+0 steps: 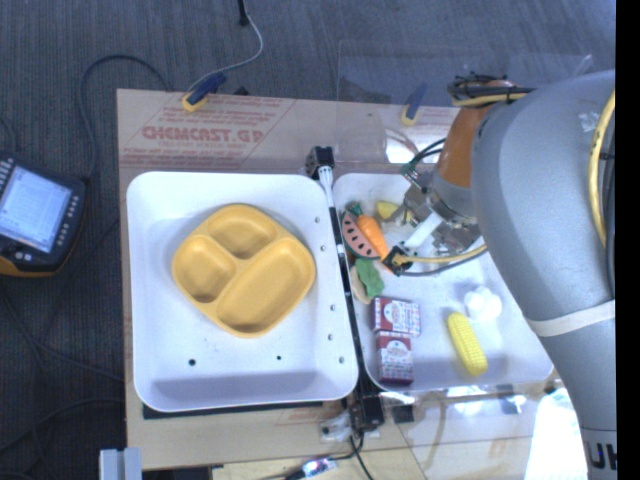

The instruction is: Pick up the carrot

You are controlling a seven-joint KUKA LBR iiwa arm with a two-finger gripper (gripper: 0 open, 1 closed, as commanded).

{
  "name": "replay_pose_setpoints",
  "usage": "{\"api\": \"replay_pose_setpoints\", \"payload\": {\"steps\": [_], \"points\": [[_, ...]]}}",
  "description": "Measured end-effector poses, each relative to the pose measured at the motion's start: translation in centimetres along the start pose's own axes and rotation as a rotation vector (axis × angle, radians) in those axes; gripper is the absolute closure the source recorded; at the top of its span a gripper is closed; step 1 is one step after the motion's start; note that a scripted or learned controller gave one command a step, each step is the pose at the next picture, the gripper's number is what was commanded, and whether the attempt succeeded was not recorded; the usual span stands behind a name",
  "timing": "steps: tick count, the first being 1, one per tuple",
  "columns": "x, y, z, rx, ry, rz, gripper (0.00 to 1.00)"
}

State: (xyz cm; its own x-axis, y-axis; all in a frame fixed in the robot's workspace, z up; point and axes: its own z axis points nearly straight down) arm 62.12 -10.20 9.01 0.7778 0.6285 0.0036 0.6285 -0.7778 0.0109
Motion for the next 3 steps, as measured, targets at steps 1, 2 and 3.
{"api": "replay_pose_setpoints", "payload": {"steps": [1,2,3], "points": [[-2.9,-1.4,-0.1,0.0,0.003,0.375,0.0],[-3.0,-1.4,-1.0,0.004,-0.006,0.371,1.0],[-2.2,-12.3,-9.8,0.016,-0.003,0.379,1.0]]}}
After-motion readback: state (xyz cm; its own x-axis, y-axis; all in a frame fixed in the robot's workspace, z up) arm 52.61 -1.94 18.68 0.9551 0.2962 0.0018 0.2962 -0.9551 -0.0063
